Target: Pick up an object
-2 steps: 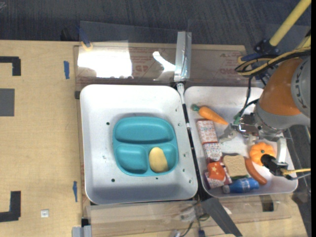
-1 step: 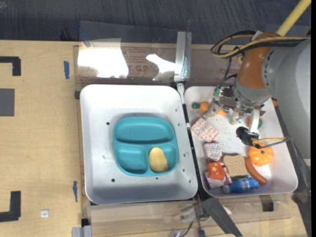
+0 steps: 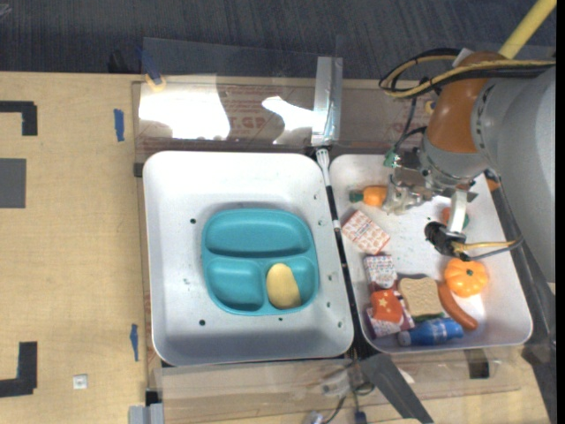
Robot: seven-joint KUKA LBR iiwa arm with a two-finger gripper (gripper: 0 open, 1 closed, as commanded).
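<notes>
Grey KUKA arm (image 3: 521,113), orange wrist band (image 3: 455,117), black/yellow cables (image 3: 419,69), small metal gripper (image 3: 408,193)

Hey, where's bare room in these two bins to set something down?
Left bin: bare floor rings the teal tray, widest toward its left wall. Right bin: bare strip between the patterned packet and the toy pumpkin; its near end is crowded.

Bench (image 3: 62,237) (two white bins (image 3: 168,237))
</notes>
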